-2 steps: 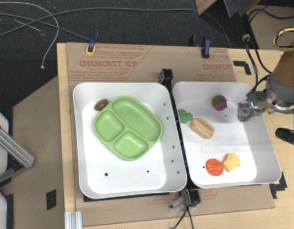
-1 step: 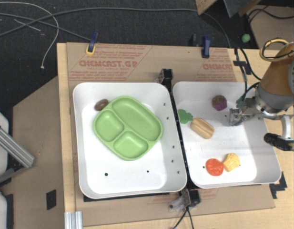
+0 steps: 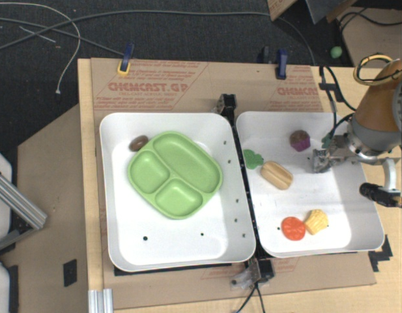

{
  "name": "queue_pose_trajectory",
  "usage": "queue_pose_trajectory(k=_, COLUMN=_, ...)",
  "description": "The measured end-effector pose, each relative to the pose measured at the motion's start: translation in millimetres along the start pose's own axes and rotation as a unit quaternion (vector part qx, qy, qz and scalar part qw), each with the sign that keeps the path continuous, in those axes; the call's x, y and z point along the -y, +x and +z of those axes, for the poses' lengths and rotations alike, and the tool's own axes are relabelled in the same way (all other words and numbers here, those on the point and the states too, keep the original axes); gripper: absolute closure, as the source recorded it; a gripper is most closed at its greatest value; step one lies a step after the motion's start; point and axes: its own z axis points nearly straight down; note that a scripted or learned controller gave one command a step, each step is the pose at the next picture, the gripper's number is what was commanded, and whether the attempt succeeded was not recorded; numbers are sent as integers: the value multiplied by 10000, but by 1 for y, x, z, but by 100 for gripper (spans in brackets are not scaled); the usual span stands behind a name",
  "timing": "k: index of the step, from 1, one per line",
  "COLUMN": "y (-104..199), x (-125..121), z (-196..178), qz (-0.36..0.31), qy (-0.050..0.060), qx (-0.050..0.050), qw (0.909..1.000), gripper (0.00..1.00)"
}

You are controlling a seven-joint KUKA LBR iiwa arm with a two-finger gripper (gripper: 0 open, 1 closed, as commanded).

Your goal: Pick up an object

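In the right bin (image 3: 331,240) lie a purple round fruit (image 3: 300,139), a tan bread roll (image 3: 277,175), a small green leafy piece (image 3: 253,158), a red tomato (image 3: 293,228) and a yellow corn piece (image 3: 316,221). My gripper (image 3: 320,160) hangs low over the right bin's upper right part, just right of the purple fruit and the bread roll. Nothing shows between its tips. The left bin (image 3: 122,240) holds a green divided plate (image 3: 175,174) and a small brown item (image 3: 139,143) by the plate's upper left edge.
The arm's orange band (image 3: 376,106) and grey wrist (image 3: 373,139) reach in over the right bin's right rim. A black divider (image 3: 238,168) runs between the bins. Blue clamps (image 3: 126,59) (image 3: 281,64) hold the cardboard at the back. Cables lie on the dark floor.
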Motion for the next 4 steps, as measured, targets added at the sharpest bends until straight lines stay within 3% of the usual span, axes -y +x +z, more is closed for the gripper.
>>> queue_pose_trajectory(k=1, y=0, x=-1, z=-12, qz=-2, qy=-13, qx=2, qw=10000, gripper=100)
queue_pose_trajectory(k=3, y=-2, x=1, z=-130, qz=2, qy=-41, qx=17, qw=10000, gripper=100)
queue_pose_trajectory(k=4, y=55, x=12, z=-126, qz=-12, qy=2, qx=-7, qw=10000, gripper=100)
